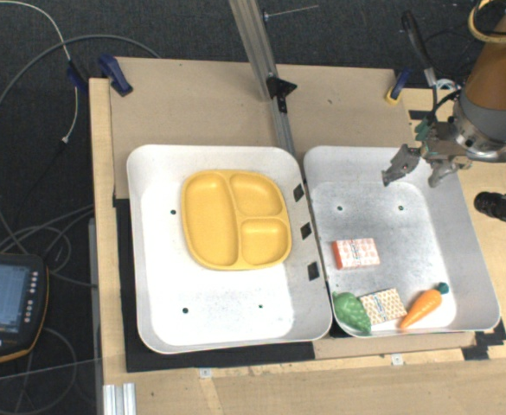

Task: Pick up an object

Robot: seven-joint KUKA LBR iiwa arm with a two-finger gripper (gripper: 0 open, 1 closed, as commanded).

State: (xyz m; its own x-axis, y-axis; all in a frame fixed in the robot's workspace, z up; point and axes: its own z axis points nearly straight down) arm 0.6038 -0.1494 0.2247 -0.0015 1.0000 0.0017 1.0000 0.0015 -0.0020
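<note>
Over the right bin: our pincer point(418, 168) hangs above the far right part of the right bin point(460, 232), beneath the grey wrist and orange band.
Pincer state: we see two grey fingers point(400, 164) spread apart, with nothing between them.
Orange-and-white box point(356, 252): it lies flat on the right bin floor, nearer the camera than our pincer and a little to its left in the view, well apart from the fingers.
Patterned packet point(382, 305): further toward the near rim, well apart from our pincer, between the green object and the carrot.
Green object point(351, 311): at the near left corner of the right bin, touching or just beside the packet; we cannot tell which.
Toy carrot point(423, 307): almost straight toward the camera from our pincer, at the near rim, tilted, its green tip pointing up and right.
Yellow divided plate point(235, 218): far to our pincer's left in the view, in the left bin point(157, 258).
</note>
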